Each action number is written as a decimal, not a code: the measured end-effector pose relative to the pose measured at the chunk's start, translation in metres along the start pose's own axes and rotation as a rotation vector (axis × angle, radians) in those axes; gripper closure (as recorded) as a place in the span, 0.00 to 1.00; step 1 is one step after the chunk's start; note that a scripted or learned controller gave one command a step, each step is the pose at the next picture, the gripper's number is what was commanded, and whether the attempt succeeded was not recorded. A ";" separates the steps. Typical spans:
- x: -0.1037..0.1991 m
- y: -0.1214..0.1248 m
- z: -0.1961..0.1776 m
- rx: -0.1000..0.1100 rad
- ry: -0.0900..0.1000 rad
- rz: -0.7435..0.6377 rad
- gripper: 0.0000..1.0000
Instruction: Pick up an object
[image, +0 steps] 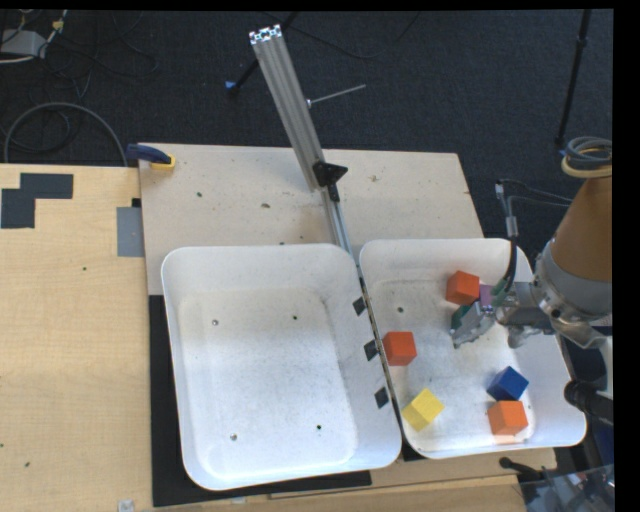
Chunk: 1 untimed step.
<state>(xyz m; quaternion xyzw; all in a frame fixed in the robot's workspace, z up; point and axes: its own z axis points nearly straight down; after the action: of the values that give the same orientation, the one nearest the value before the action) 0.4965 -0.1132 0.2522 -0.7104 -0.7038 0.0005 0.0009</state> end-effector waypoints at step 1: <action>0.094 -0.005 0.052 0.007 0.004 -0.016 0.00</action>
<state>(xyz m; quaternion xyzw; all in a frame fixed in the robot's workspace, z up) 0.4920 -0.0192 0.1999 -0.7049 -0.7093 0.0016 0.0046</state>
